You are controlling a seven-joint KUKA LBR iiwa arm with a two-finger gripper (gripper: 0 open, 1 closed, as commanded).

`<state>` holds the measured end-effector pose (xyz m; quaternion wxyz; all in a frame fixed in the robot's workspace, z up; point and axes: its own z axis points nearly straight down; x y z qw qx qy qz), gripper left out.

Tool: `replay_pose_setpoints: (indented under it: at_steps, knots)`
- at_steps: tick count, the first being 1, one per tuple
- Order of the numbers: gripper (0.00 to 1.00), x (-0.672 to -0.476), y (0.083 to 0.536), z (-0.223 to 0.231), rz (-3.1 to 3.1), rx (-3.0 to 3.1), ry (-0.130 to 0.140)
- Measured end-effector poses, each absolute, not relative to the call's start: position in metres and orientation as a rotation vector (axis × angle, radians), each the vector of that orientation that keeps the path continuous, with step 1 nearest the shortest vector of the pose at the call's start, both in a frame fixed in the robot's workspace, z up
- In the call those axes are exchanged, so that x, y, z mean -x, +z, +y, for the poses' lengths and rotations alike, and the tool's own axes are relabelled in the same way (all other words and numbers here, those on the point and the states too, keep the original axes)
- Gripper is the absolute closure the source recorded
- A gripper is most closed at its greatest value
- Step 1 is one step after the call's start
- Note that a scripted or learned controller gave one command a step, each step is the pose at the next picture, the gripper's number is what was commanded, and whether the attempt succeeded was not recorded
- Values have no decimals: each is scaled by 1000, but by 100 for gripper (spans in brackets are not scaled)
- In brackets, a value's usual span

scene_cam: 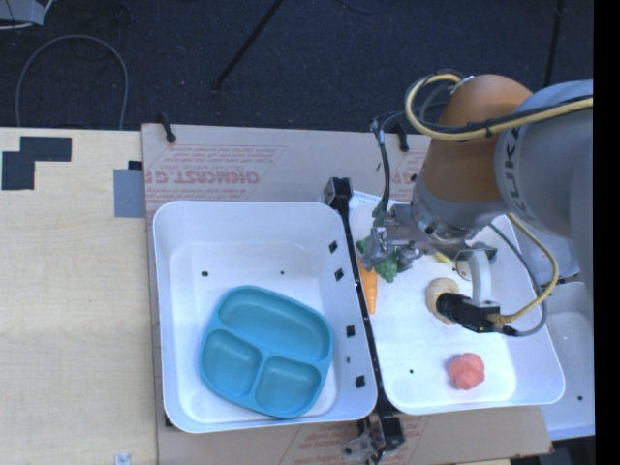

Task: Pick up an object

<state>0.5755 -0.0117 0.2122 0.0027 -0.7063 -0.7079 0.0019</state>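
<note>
Three small things lie in the right bin [542, 381]. A toy carrot [369, 289], orange with a green leafy top, lies against the bin's left wall, near the divider between the two bins. A pale round thing [441, 295] sits near the middle of the bin, at about 3 o'clock from the carrot. A pink-red lump [467, 371] rests by itself lower down, at about 5 o'clock from the pale thing and well apart from the carrot.

One gripper [392, 250] hangs right over the carrot's green top. How wide it is open cannot be told, and it cannot be told if it has hold of anything. The grey arm comes in from 3 o'clock and bends down over the top part of the right bin. Its orange band [475, 139] bulges above the wrist, and a yellow cable [426, 100] loops around it. A black part with another yellow cable sticks out just beside the pale thing.

Over in the left bin [174, 260] a blue plate [266, 350] with three sections lies flat, toward the bin's 5 o'clock corner.

Both bins sit on brown cardboard [242, 168] with red print on it. At 9 o'clock is a light wooden bench top [68, 308] with dark patches. At 12 o'clock is dark carpet [291, 56] with thin cables lying on it
</note>
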Motion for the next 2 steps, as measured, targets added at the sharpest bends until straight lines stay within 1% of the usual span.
replay_pose_setpoints:
  at_steps: [1,2]
  knots:
    - [100,-560,225,34,-2222,2214,4]
    - [100,-551,221,82,-2222,2214,6]
